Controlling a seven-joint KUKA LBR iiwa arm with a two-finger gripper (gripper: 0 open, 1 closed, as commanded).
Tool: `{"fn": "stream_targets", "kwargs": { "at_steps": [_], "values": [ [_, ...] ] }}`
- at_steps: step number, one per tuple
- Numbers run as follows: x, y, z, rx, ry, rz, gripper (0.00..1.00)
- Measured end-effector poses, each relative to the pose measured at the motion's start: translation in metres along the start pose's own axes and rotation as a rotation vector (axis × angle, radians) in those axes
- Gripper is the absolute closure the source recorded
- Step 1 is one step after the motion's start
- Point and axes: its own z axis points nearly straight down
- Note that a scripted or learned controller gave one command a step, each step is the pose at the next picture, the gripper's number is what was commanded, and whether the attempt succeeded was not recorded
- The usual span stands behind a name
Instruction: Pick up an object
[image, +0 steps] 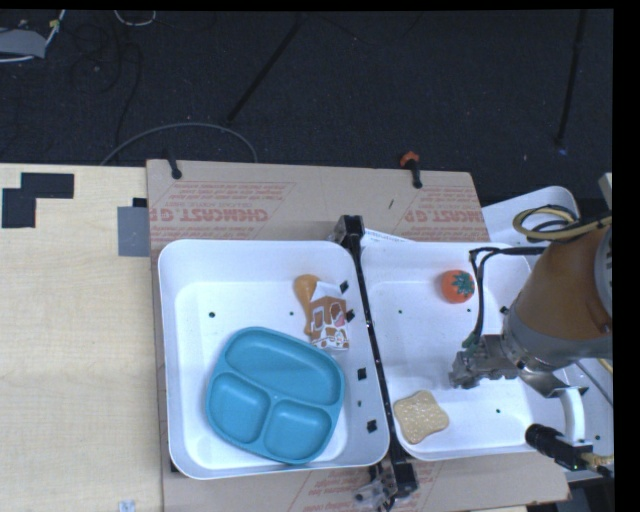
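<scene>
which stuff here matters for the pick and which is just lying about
Candidates for the pick:
- bread slice, right bin, nearest the claw
- tomato toy, right bin
- blue divided tray, left bin
- small printed packet, left bin
- orange piece, left bin

Lying about:
- cardboard sheet under the bins
- cables at the right

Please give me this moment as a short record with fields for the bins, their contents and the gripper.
left bin: blue divided plate, small patterned packet, orange-brown piece
right bin: orange tomato-like toy near the far side, bread slice near the front-left corner
gripper: low in the right bin, right of and a little beyond the bread slice, apart from it
held object: none visible
arm: reaches in from the right
</scene>
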Motion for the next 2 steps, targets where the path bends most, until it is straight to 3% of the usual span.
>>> {"fn": "stream_targets", "kwargs": {
  "at_steps": [2],
  "values": [
    [-0.011,-0.008,-0.092,-0.009,-0.003,-0.004,1.0]
  ]
}}
